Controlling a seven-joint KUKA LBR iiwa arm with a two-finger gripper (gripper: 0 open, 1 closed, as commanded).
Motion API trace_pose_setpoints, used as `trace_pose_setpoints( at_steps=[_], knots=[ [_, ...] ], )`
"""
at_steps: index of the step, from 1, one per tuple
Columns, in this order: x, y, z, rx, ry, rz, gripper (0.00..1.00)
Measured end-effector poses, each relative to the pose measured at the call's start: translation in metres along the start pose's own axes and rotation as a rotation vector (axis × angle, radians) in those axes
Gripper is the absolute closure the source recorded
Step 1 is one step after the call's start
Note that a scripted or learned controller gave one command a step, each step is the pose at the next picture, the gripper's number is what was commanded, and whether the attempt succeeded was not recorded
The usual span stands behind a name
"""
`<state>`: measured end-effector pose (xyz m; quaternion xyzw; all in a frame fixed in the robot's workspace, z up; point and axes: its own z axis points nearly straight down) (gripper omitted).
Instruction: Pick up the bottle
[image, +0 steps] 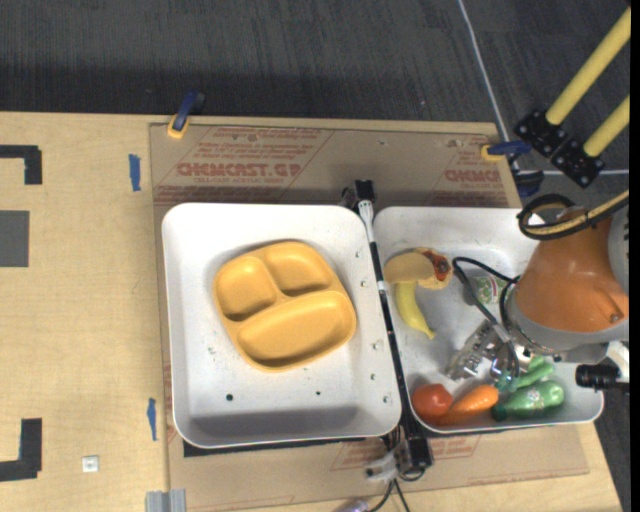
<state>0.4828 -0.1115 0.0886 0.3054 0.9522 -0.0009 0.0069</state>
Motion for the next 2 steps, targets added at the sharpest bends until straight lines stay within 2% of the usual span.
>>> trace_pose_setpoints(
  at_steps=[1,2],
  knots=[
    [-0.058,-0.030,-0.142,0.001,0.009,0.019,1.00],
    [-0.095,-0.028,-0.005,0.001,0.010,0.037,1.00]
  ],
)
